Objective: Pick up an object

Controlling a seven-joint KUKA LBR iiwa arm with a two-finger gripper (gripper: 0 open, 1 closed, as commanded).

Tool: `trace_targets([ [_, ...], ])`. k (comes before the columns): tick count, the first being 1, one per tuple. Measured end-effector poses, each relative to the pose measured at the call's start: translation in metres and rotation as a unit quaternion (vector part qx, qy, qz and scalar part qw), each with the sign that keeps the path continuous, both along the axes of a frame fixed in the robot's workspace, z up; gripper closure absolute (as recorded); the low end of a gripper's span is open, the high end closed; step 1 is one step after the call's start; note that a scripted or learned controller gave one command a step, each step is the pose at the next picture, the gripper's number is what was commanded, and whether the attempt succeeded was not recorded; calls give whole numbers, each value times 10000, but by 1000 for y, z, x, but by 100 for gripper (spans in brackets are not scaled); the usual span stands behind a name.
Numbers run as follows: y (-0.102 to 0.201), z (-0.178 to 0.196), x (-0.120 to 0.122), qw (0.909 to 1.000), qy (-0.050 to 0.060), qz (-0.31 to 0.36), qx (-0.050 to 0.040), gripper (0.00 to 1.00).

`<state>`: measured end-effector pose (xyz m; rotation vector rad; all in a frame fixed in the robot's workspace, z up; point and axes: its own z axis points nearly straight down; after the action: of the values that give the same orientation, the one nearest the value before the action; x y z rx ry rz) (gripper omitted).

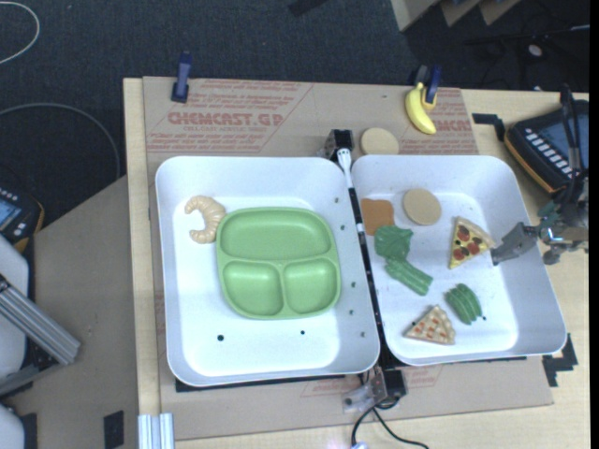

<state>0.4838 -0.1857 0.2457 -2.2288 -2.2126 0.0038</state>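
Pizza slice point(467, 242) beside pincer point(513, 243); bench board point(225, 110) reads "CHEMCAST".

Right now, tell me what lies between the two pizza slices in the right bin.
In the camera view, a green toy vegetable lies between the upper pizza slice and the lower pizza slice, apart from both.

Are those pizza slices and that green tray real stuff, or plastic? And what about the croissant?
All look like toys. The two pizza slices seem moulded plastic: flat, stiff, with painted-looking toppings. The green tray looks like smooth matte plastic, one even colour with rounded compartments. The croissant is a uniform pale tan with a slight sheen, likely plastic or rubber; the view cannot settle which.
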Motion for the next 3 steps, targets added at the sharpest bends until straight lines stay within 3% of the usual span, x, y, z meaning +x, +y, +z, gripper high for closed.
trace_targets([
  [1,9,-163,-8,10000,49,29,30,0],
  [2,7,-145,-4,10000,-28,26,-6,100],
  [3,32,-43,13,10000,-71,57,-7,100],
])
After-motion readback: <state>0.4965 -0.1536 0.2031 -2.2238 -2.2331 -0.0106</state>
